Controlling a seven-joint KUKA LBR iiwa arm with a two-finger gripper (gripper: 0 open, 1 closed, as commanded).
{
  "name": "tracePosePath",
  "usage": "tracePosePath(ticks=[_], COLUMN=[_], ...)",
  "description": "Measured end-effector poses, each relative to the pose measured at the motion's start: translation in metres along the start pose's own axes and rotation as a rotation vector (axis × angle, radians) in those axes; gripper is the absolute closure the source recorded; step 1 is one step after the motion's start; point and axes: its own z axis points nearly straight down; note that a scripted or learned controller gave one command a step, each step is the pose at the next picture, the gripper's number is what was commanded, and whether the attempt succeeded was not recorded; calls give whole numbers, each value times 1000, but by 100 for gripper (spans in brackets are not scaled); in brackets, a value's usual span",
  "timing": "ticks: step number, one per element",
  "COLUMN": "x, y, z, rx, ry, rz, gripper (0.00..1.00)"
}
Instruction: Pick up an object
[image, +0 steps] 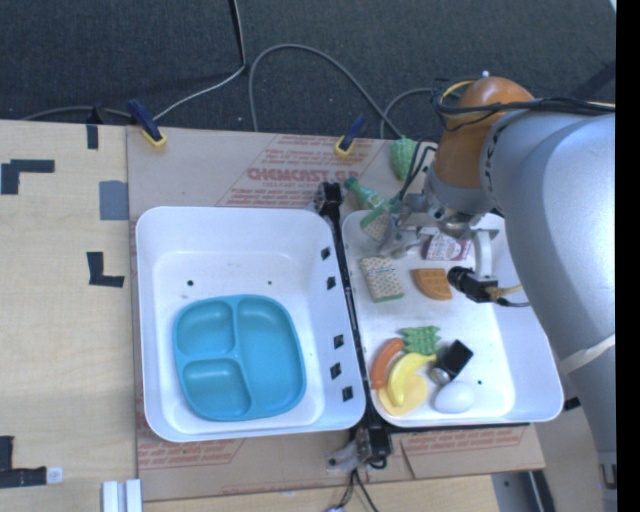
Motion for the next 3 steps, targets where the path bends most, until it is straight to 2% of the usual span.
tracePosePath(ticks=[1,2,3], x=[0,-29,-62], y=[0,-4,-48], z=[0,15,14], rx=[0,5,3], ry=[0,-6,-6], rz=[0,4,5], gripper=[0,0,0])
